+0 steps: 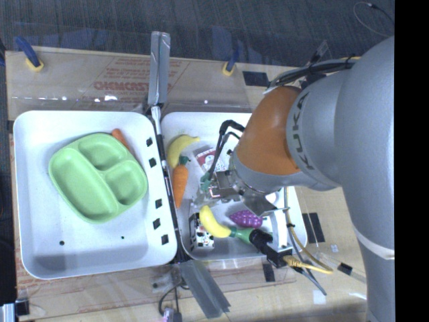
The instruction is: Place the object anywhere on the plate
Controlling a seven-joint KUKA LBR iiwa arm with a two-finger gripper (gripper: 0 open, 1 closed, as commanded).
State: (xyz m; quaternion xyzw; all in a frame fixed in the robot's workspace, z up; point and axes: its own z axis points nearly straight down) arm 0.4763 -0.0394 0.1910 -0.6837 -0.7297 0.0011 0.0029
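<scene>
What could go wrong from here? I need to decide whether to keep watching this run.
1. The toys lie packed together in the right bin: the gripper sits among a carrot, two bananas and grapes, so it may catch the wrong one or none.
2. Another carrot leans at the green plate's edge; a sloppy drop could knock it.
</scene>
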